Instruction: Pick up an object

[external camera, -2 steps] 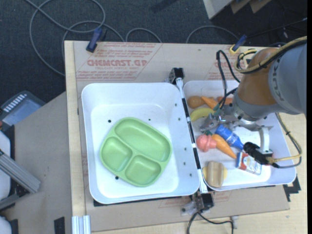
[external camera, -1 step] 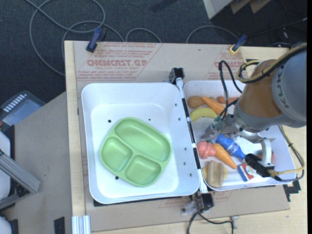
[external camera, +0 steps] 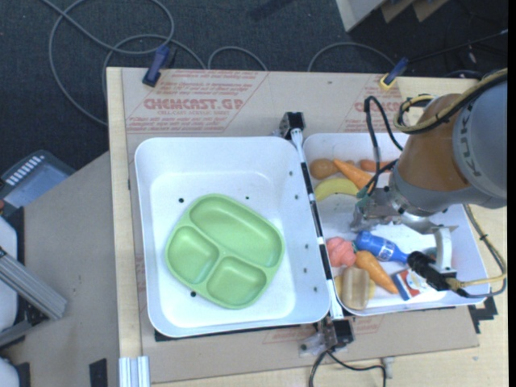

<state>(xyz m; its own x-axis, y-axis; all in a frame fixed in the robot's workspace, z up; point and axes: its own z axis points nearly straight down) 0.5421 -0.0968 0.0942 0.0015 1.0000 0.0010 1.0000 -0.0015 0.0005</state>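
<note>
The right bin (external camera: 322, 147) holds several small things. A brown egg-shaped piece (external camera: 322, 168), an orange carrot (external camera: 351, 172) and a yellow banana (external camera: 337, 189) lie at its far left. Nearer the front are a pink lump (external camera: 340, 251), a blue bottle (external camera: 380, 247), a second carrot (external camera: 376, 272), a tan bread-like piece (external camera: 355, 288) and a red and white item (external camera: 411, 283). My gripper (external camera: 368, 213) is down in this bin, between the banana and the blue bottle. Nothing is seen held in it.
The left bin (external camera: 161, 156) holds a light green divided plate (external camera: 225, 251). The arm's grey and orange body (external camera: 439, 164) covers the right bin's far right part. Cables run along the bench's back edge.
</note>
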